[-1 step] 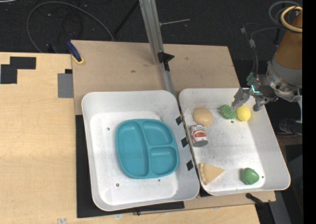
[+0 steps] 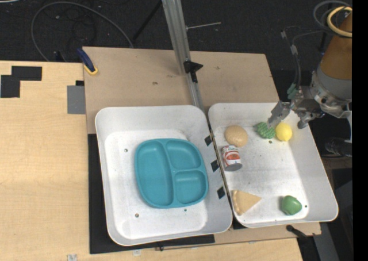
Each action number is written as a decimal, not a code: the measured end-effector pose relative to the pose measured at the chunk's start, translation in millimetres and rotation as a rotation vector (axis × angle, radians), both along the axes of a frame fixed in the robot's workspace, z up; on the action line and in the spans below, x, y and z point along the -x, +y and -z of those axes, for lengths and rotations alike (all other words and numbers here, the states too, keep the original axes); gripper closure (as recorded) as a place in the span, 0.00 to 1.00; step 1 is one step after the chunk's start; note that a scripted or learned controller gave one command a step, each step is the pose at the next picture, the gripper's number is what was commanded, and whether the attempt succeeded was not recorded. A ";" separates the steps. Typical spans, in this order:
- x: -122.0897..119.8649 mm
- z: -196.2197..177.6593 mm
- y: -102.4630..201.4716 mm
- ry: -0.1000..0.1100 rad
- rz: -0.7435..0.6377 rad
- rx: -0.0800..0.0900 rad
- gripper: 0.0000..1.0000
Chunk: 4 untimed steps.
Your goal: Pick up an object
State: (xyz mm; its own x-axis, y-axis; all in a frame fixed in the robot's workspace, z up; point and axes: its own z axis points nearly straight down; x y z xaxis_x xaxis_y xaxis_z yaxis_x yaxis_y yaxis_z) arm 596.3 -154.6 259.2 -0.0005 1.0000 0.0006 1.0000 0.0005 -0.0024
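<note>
My gripper [image 2: 290, 118] hangs over the far right part of the right bin [image 2: 322, 179], its two fingers spread apart with nothing between them. A yellow lemon [image 2: 283, 133] lies just below the fingertips. A green broccoli piece [image 2: 265, 130] sits to the lemon's left, close to the left finger [image 2: 278, 112]. Further left lies a tan bread roll [image 2: 236, 135], and below it a small red-and-white can [image 2: 232, 157]. Near the bin's front edge lie a tan wedge [image 2: 245, 200] and a green pepper [image 2: 291, 204].
The left bin [image 2: 112, 196] holds a teal divided plate [image 2: 171, 172]. A metal post [image 2: 179, 41] rises behind the bins' shared edge. Black clips [image 2: 213, 165] sit between the two bins. The arm's body [image 2: 336, 70] stands at the right.
</note>
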 end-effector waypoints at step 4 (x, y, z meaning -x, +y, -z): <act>11.6 128.1 2.2 0.003 0.004 0.000 1.00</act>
